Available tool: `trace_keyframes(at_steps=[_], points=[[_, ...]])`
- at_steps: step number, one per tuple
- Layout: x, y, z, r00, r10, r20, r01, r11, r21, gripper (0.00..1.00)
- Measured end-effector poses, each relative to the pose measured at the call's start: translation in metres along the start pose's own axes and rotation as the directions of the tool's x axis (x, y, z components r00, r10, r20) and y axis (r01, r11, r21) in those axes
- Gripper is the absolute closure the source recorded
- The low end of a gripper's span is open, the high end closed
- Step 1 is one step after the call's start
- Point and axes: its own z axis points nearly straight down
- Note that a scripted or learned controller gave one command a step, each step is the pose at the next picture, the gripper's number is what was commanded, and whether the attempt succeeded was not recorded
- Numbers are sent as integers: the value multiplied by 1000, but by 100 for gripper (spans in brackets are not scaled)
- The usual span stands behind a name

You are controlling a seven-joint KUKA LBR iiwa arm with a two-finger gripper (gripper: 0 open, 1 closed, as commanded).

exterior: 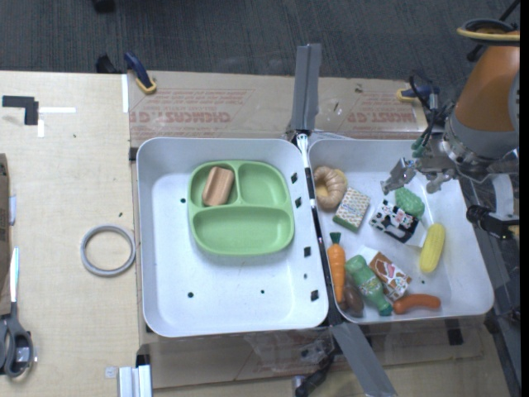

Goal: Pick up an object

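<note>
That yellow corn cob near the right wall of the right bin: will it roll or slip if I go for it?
The corn cob looks rounded and elongated, so a sideways nudge would probably roll it. Its surface seems smooth, plastic-like, so it may slip. It lies apart from neighbours, which should help the end effector.

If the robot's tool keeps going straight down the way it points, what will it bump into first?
Probably the green block in the right bin, lying just under the tool. The black-and-white toy sits right beside it. Depth is hard to judge from above, so this is a guess.
</note>
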Motion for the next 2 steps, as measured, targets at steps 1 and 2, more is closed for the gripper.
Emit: trace_keyframes(at_steps=[1, 2], points=[[-45, -11, 65, 997, -74, 4, 74, 997, -21, 0], [-39, 14, 72, 987, -162, 10, 162, 987, -22, 0]])
